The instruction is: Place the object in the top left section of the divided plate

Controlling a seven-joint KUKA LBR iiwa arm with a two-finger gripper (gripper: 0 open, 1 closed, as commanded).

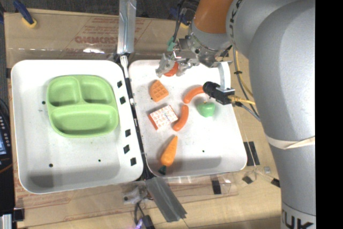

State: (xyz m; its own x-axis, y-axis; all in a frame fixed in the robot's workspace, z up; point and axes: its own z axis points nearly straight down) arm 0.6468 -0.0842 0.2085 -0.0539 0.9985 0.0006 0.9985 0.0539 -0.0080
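over the right bin's (230, 155) far edge, the hand (170, 66) grips a small red-orange object (171, 69), partly hidden by its fingers. below lie a waffle piece (158, 90), sausages, a carrot (169, 150). the green divided plate (82, 104) sits in the left bin (32, 169).

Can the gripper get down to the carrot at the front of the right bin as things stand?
Probably yes. The carrot lies alone on bare bin floor, apart from the sausage and the small box, with nothing above it. The gripper is at the far end.
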